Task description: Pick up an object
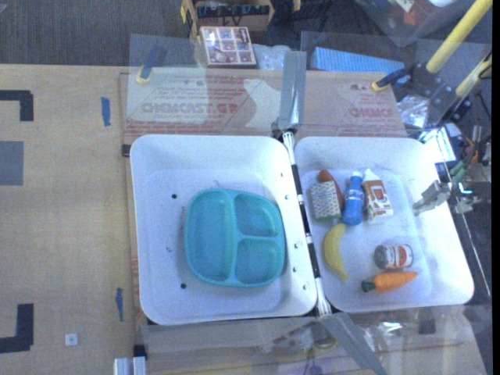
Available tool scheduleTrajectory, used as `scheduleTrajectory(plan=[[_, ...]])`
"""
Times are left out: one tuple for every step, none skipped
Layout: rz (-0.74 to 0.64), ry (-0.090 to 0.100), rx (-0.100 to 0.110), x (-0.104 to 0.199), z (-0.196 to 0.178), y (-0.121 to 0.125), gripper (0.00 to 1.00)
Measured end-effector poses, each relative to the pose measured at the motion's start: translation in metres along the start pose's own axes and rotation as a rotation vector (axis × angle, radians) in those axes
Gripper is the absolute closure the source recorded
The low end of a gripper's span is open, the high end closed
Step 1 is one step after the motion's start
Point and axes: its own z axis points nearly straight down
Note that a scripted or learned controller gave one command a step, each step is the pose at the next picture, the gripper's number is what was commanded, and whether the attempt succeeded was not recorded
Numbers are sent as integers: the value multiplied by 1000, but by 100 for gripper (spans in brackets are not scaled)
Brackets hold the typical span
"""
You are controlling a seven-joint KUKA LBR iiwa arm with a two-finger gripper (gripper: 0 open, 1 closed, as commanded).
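The right bin (pixel 453 283) serves as landmark. At its near edge lies a carrot (pixel 390 280), with a can (pixel 393 255) just behind it. A banana (pixel 335 250) lies toward the bin's left side. Farther back stand a brown packet (pixel 326 198), a blue bottle (pixel 354 199) and a small carton (pixel 377 198), close together. The claw (pixel 439 194) hangs at the bin's right rim, apart from all of them; whether it is open or closed cannot be told. Left of the bin, a teal tray (pixel 234 237) sits in the other bin (pixel 152 170).
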Motion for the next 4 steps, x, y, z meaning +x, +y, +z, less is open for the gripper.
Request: scheduleTrajectory(plan=[[-80,0,0,51,101,35,0],[-227,-4,-5,56,140,141,0],[-204,-2,-6,48,139,71,0],[-204,-3,-11,48,128,72,100]])
